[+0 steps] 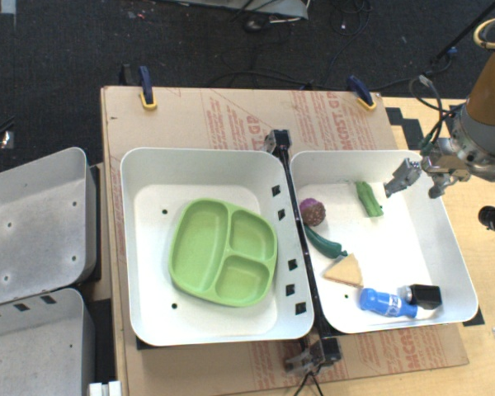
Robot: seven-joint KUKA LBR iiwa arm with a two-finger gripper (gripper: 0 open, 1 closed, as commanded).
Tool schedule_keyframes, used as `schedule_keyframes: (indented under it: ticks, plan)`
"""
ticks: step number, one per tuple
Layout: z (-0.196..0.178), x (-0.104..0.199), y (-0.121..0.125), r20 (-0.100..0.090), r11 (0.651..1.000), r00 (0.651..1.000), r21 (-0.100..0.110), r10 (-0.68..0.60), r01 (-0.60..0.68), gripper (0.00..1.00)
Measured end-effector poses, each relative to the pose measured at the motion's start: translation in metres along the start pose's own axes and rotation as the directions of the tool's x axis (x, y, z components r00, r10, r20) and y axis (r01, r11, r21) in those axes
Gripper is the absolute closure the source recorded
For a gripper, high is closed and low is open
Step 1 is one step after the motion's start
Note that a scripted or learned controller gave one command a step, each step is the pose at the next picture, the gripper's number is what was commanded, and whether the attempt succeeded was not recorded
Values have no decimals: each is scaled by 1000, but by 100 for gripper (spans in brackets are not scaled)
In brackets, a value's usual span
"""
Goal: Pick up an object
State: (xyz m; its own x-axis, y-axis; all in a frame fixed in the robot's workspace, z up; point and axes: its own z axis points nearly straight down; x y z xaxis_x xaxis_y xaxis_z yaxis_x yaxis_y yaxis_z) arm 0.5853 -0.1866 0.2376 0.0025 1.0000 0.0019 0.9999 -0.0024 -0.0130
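Worktop (190, 114) carrying two white bins side by side, clamped along far edge. Left bin (148, 180) occupied by green divided plate (224, 252), lying flat near centre. Right bin (445, 246) holding the candidate objects: green stick (369, 198) toward far side; purple ball (313, 212) close to the dividing wall; dark green pod (322, 242) just beside the ball; tan wedge (345, 271) touching the pod's end; blue bottle with black cap (400, 301) near the front wall. Items scattered loosely, apart enough for single grasps, presumably to give the program clear picks. End effector (421, 180) poised above the right bin's far right corner, fingers spread wide, nothing between them. Nearest object: green stick, just beside the left finger. Judged an approach stage; no object lifted yet.
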Motion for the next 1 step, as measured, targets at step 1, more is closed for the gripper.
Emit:
schedule_keyframes:
  ticks: [1]
  plan:
    - [-8,1,2,2,1000,1000,-13,-3,3,0]
